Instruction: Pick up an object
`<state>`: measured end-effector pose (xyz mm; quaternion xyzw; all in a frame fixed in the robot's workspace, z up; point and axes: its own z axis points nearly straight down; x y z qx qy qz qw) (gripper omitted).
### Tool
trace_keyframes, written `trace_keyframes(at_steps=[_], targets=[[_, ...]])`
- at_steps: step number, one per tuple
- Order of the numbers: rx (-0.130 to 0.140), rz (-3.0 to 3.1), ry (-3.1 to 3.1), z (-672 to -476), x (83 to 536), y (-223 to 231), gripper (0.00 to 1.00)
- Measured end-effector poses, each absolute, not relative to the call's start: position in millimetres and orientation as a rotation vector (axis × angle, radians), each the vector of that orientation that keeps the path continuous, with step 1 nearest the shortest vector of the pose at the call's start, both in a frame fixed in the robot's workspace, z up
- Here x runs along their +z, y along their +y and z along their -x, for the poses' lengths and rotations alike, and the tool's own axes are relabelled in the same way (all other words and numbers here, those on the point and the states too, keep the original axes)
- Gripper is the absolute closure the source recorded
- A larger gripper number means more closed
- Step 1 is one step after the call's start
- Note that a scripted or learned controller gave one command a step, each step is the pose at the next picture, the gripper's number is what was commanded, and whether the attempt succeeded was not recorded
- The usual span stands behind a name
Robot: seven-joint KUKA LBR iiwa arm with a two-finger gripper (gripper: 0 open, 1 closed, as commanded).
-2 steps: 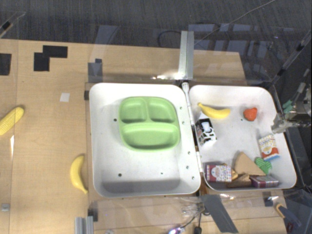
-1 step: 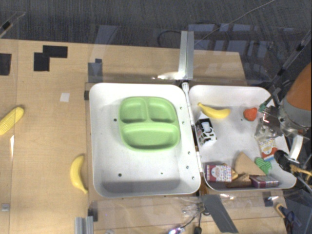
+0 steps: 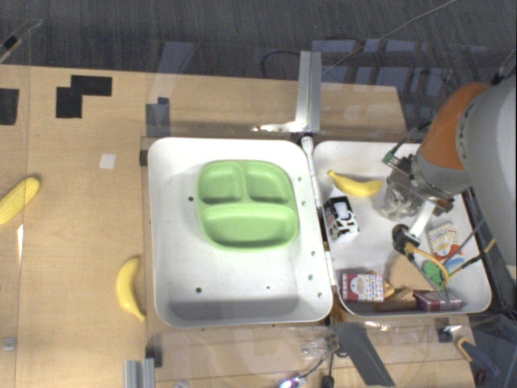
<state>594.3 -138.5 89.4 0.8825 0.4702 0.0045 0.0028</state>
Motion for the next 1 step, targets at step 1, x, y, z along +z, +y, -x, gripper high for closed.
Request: trace_keyframes(at_steps=[1], targets=[[0.012,-2.057,2.360,-608.0,89.9,-89.2,1.00]])
